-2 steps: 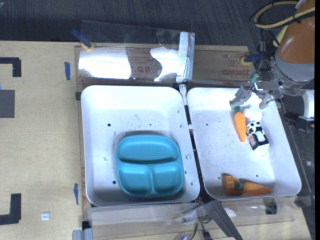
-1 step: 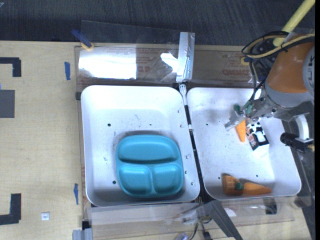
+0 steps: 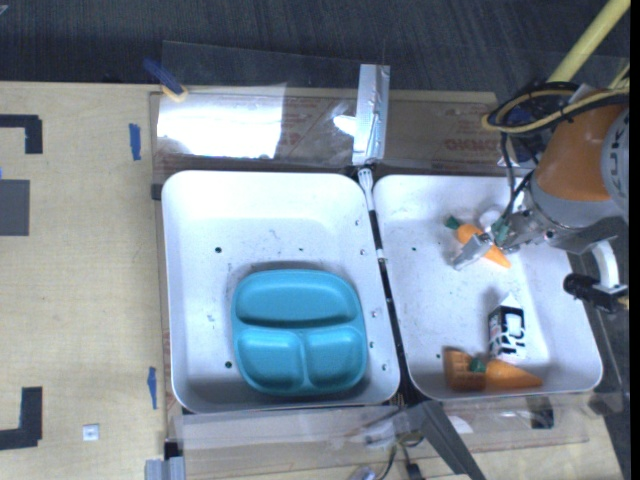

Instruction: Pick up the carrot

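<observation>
The gripper (image 3: 487,243) sits over the carrot (image 3: 482,247) in the right bin (image 3: 420,298); finger state cannot be determined. An off-centre closure risks the carrot slipping free.

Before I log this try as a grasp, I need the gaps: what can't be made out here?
- End effector: too small and blurred to tell whether it grips the upper carrot it is at.
- Arm: cut off by the right edge.
- Black-and-white item: lettering too small to read.
- Lower carrot: its near side is hidden by the bin rim.
</observation>
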Available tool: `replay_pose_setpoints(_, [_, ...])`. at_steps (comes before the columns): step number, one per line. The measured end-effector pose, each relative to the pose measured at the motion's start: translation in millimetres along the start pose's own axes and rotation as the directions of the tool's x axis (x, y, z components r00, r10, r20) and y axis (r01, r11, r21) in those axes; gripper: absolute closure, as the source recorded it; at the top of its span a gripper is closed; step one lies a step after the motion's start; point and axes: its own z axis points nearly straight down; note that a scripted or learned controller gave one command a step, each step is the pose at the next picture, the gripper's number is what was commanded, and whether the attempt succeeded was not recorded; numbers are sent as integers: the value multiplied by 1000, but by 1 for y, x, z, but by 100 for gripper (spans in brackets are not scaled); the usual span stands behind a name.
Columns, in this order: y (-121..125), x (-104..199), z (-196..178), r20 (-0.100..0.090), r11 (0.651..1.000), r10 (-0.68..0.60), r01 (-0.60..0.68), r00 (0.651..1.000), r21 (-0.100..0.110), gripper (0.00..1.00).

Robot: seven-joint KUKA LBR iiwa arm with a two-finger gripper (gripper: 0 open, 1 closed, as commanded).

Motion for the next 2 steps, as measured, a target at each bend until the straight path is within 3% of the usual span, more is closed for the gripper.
replay_pose_setpoints(1, [2,-1,-9,2,1000,0,0,1000,-4,100])
replay_pose_setpoints(2, [49,11,-63,-11,991,127,-127,992,35,100])
